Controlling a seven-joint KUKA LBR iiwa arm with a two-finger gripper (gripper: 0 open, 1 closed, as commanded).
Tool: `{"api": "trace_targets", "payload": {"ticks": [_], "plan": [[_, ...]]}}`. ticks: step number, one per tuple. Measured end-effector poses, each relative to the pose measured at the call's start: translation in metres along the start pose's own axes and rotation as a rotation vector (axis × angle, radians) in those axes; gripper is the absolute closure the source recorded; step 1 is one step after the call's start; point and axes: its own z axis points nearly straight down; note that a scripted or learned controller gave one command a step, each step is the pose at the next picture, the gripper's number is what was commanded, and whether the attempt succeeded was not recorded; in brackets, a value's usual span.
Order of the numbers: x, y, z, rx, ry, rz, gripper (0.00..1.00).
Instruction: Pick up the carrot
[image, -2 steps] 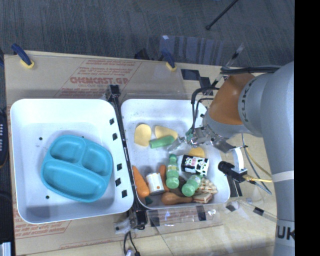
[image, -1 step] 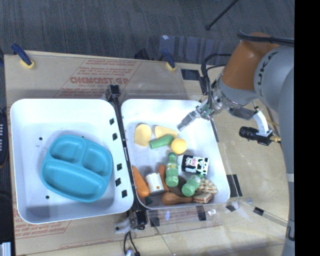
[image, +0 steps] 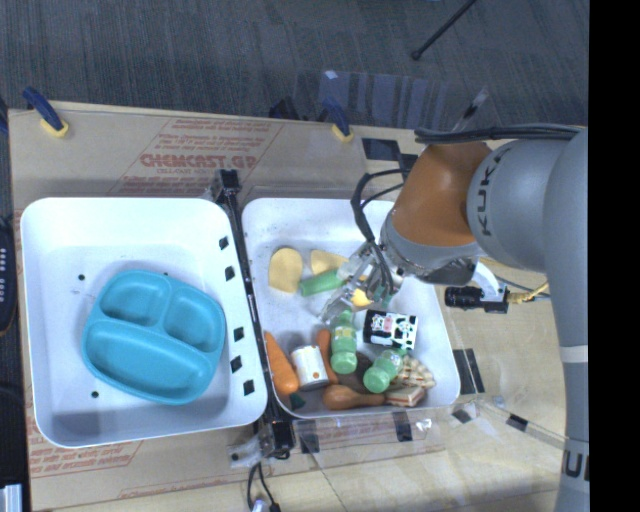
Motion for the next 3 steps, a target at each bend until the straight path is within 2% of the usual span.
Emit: {"api": "trace_targets", "payload": {"ticks": [1,2,3], "plan": [[0.005,0.044,0.004,-0.008,-0.012,0.419,0.0],[0.013,-0.005,0.001,0.003,0.003,0.124,0.0],[0.013,-0.003,-0.01,0.004,0.003,0.114,1.0]]}}
